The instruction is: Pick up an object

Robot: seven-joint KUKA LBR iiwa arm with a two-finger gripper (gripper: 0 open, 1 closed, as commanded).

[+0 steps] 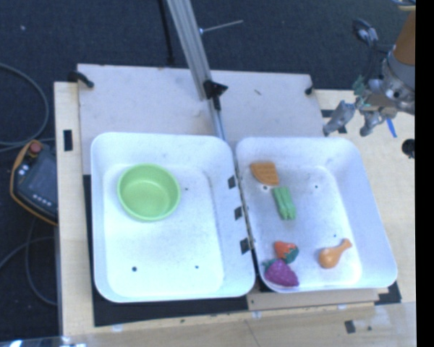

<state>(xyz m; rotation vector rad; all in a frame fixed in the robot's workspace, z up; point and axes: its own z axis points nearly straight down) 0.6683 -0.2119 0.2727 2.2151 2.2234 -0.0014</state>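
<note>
While the gripper (356, 118) hangs at the right bin's (376, 215) 1 o'clock corner, just outside the rim, its two fingers stand apart with nothing between them: open, empty. Grey wrist and orange band sit above it at the frame's right edge. Step in hand, as I judge it: the approach, no object chosen yet. All candidates lie toward 7 o'clock from the gripper, inside the right bin. Nearest is the orange bread piece (265, 172), near the bin's upper left; just below it the green block (283, 202), lying roughly 12-to-6 lengthwise, close to the bread but apart from it. Farther off, along the bin's lower edge: the drumstick (334, 254) at 5 o'clock of the bin, on its own; the strawberry (286, 251) and purple grapes (281, 272) touching or nearly so, hard against the lower-left wall. Left bin (101, 215) holds a green bowl (149, 191), well apart from the gripper. To do it well, I would go for the green block or the drumstick: each has bare floor on both sides for the fingers. Turn the wrist so the fingers close across the block's narrow width, come straight down, centre before closing. Avoid the strawberry-grapes pair; the wall and crowding invite a glancing miss.
</note>
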